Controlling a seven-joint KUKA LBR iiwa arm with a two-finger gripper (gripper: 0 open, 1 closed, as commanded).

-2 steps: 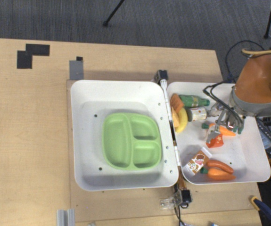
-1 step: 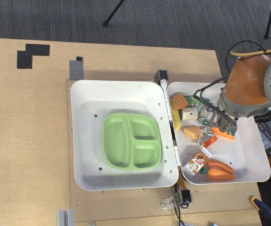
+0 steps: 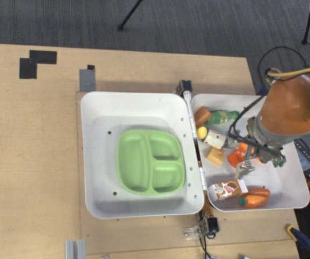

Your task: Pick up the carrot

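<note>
I see two white bins side by side on the table (image 3: pixel 31 161). The left bin (image 3: pixel 98 117) has a green tray (image 3: pixel 150 161) in it, with three parts. The right bin (image 3: pixel 297 196) has the food toys.

The carrot (image 3: pixel 255 197) lies near the front edge of the right bin. It is orange with a small green end. It rests flat, just beside a little red and white carton (image 3: pixel 228 190) on its left.

My arm (image 3: pixel 289 107) comes in from the right, over the right bin. The hand (image 3: pixel 246 167) hangs low in the middle of that bin, near an orange toy (image 3: pixel 235 158). It is apart from the carrot, which lies closer to the front. I cannot tell how the hand is set.

Farther back in the bin I see a green bottle (image 3: pixel 223 116), a brown toy (image 3: pixel 202 115), a small yellow one (image 3: pixel 202 132), a white block (image 3: pixel 215 139) and a tan block (image 3: pixel 215 156).
</note>
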